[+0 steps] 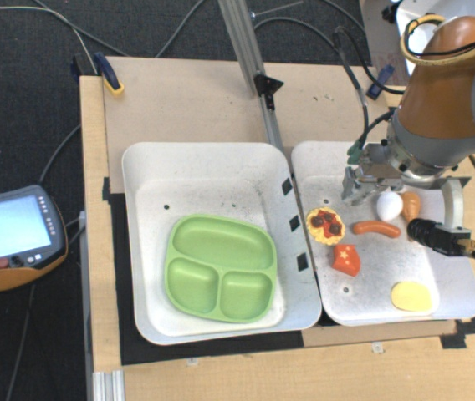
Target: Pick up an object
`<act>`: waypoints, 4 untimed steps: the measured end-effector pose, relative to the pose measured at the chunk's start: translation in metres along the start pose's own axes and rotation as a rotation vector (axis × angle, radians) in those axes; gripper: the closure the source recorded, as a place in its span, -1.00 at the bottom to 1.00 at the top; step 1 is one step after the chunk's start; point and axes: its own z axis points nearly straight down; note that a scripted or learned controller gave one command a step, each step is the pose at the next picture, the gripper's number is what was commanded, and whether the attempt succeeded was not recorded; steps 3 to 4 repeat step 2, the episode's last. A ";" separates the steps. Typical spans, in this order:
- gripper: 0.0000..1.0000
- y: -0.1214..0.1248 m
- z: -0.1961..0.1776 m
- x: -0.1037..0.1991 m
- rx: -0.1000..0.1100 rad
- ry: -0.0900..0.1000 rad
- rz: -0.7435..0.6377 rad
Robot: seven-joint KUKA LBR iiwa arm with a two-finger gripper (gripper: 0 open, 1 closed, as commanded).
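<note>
While the end effector is hanging low over the back of the right bin, I cannot tell its state. Likely targets are lying just beside it: a white egg, a sausage, a small pizza, a red piece and a yellow lemon. Crowding may be hindering a clean grasp. A green tray is sitting in the left bin.

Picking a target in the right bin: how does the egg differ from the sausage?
The egg is white and round; the sausage is orange-red, long and thin. The egg sits close under the gripper, nearer the arm; the sausage lies flat crosswise just below it, toward the bin's middle. Both are small toy foods in the right bin.
</note>
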 end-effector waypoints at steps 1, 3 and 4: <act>1.00 0.010 0.017 0.052 0.005 0.001 0.001; 1.00 0.023 0.011 0.108 -0.001 0.001 -0.001; 1.00 0.023 0.011 0.108 -0.001 0.001 -0.001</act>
